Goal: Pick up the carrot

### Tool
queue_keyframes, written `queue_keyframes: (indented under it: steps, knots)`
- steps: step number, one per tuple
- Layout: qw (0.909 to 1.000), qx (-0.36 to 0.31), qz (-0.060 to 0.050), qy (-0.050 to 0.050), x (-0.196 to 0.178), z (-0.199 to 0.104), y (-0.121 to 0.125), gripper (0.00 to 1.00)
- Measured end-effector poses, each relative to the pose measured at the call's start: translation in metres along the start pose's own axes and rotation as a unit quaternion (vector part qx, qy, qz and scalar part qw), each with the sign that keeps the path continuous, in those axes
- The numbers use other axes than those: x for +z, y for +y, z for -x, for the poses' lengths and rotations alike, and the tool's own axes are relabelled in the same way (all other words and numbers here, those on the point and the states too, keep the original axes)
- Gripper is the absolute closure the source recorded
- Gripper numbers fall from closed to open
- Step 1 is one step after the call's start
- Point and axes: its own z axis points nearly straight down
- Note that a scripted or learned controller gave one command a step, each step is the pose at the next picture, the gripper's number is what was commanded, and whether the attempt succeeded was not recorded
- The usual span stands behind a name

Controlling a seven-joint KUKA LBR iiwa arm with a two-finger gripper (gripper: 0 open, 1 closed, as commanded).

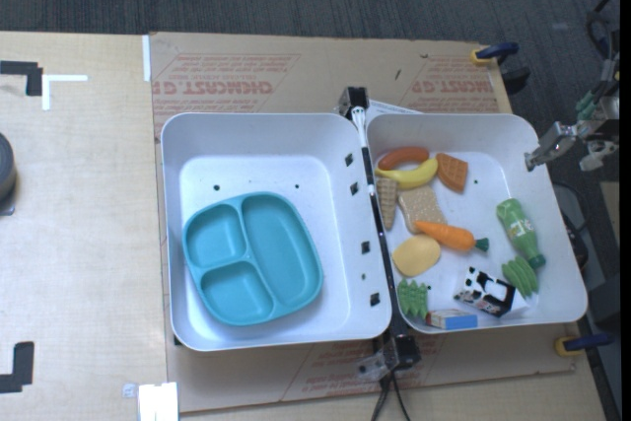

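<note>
The carrot (449, 235), orange with a short green top at its right end, lies flat near the middle of the right bin (552, 202). It points left to right, between a tan cracker (422, 205) above it and a yellow lemon-like piece (417, 256) below it to the left. My gripper (548, 147) shows in part at the right edge of the camera view, just outside the right bin's upper right rim. It is well apart from the carrot, and nothing is seen in it.
The right bin also holds a banana (416, 175), a red-orange sausage (404, 156), an orange waffle piece (454, 171), a green bottle (515, 224), green vegetables (521, 273), a cow-patterned carton (485, 291). A blue divided plate (251, 256) lies in the left bin (177, 143).
</note>
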Motion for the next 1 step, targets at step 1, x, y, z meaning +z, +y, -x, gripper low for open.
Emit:
queue_keyframes:
  steps: [1]
  knots:
    - [1.0000, -0.007, -0.002, 0.001, 0.1667, -0.1026, -0.0384, 0.00]
